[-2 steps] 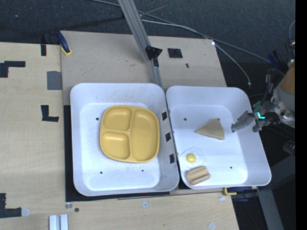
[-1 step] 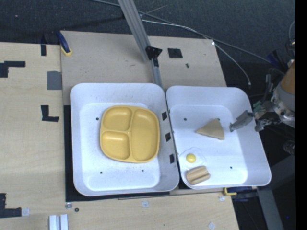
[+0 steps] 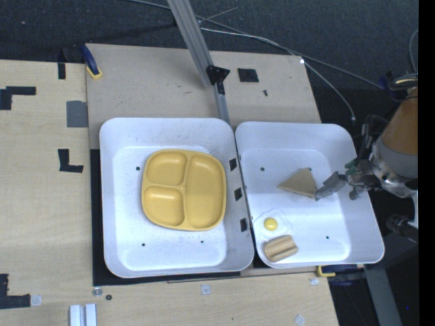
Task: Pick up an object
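Observation:
In the right bin [image 3: 360, 246], a tan wedge-shaped slice [image 3: 300, 181] lies flat near the middle. Toward the front there is a small fried egg [image 3: 271, 223] and, beside it, a brown bread roll [image 3: 279, 247]. My gripper [image 3: 338, 189] reaches in over the bin's right side, low and open. Its left finger [image 3: 326, 187] points at the wedge's right edge and its right finger [image 3: 355, 192] stands apart from it. Nothing sits between the two fingers.
The left bin [image 3: 115, 182] bears a yellow divided plate [image 3: 183, 189] at its middle. A grey pole [image 3: 194, 29] slants down to the ridge between the bins at the back. Cables run across the dark floor behind the bench.

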Robot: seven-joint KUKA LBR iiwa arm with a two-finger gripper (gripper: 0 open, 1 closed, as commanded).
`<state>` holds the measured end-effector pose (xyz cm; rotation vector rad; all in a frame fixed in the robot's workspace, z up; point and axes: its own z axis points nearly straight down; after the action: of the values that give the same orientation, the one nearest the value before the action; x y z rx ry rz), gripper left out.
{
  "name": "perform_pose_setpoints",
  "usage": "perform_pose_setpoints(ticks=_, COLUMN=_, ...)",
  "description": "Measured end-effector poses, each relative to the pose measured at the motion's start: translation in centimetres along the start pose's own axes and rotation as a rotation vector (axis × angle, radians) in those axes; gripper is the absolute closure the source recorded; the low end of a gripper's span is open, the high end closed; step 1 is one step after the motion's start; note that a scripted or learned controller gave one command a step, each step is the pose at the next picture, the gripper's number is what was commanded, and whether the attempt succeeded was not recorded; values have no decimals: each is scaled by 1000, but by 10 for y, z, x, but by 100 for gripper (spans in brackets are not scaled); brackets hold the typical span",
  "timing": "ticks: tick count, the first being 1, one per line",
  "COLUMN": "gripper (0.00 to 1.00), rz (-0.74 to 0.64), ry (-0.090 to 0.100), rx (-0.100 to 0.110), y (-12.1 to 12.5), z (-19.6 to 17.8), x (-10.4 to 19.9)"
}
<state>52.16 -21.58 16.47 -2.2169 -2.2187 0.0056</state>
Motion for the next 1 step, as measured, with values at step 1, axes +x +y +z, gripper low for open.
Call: perform_pose_setpoints(ticks=1, gripper=0, rz=0, ry=0, rx=0, y=-1, z=44, x=1)
